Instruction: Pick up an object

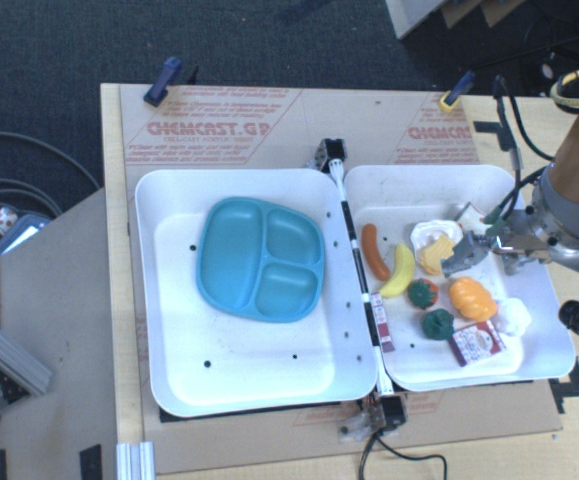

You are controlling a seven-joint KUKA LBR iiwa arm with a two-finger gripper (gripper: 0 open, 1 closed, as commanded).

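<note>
Gripper (466, 253) is low in the right bin (535, 361), over the pale yellow toy (432, 256) beside the white cup (434, 234); I cannot tell whether it grips anything. Orange fruit (472, 298), banana (400, 272) and hot dog (374, 252) lie nearby. Blue divided plate (261, 259) sits in the left bin (169, 288).

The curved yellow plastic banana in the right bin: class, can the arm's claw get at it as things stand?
Probably yes: the curved yellow plastic banana lies uncovered, the claw close beside it, though an orange sausage-shaped toy crowds its far side.
</note>
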